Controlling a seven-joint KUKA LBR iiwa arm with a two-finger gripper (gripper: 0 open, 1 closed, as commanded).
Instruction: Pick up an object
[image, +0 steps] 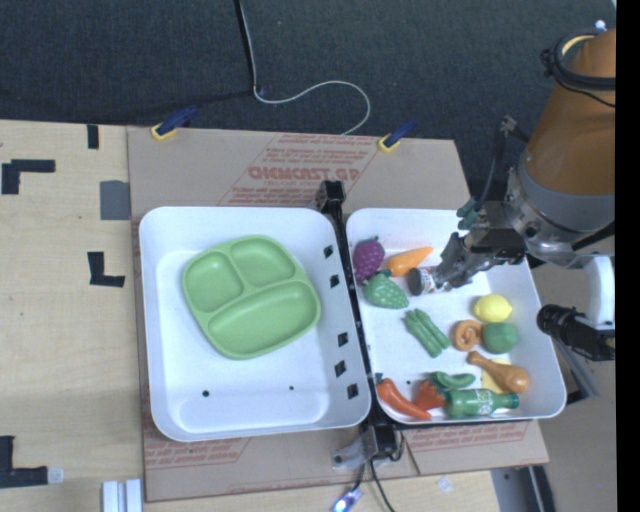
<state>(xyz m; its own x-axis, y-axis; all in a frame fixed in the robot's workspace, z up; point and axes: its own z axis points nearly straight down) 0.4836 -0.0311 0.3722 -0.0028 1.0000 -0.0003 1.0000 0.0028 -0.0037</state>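
End effector (437, 280) sits low in the upper part of the right bin (545, 400), tips just beside the orange carrot (410, 262) and a small dark-and-white piece I cannot identify. Whether it is apart, together or clamped on anything: cannot tell, the tips blur into the clutter.

Nearest candidate objects are the carrot, purple grapes (368, 257) and a green leafy vegetable (385, 292), all crowded by the bin's left wall. Judgement: these are hollow plastic play food, so light, stiff, smooth and prone to slipping. The carrot is best taken across its narrow middle; the grapes look lumpy and easier to pinch.

Right bin also holds green beans (427, 332), a lemon (492, 308), a green ball (501, 337), a drumstick (498, 371), a green bottle (478, 403) and a red pepper (400, 399).

Left bin (165, 400) holds a green divided tray (251, 295), nothing on it.
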